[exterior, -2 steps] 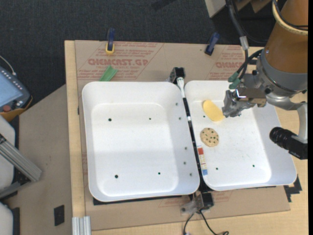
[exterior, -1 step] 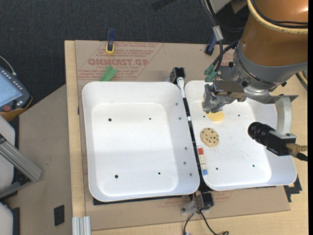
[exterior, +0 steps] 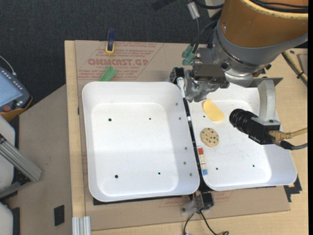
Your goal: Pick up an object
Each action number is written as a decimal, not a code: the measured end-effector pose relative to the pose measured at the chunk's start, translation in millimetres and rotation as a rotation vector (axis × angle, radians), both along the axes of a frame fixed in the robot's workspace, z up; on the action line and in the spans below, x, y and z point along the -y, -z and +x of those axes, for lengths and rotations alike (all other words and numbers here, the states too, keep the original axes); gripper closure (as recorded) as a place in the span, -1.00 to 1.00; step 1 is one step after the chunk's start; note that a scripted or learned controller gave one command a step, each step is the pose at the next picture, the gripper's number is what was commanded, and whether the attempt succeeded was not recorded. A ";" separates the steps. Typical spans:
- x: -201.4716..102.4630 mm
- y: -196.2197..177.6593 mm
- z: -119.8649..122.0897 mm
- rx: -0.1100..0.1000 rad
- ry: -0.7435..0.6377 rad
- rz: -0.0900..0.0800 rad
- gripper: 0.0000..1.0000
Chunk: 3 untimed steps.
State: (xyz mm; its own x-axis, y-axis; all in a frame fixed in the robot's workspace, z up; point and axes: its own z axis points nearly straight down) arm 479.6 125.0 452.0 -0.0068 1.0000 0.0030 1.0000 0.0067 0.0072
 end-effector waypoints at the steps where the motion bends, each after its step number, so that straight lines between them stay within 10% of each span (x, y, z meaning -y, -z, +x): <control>1: -48.5 -23.1 -0.1 -0.002 0.002 -0.001 1.00; 2: -46.1 -21.8 -0.2 -0.005 0.005 -0.003 -1.00; 3: -99.3 35.9 71.9 -0.011 0.003 -0.005 -1.00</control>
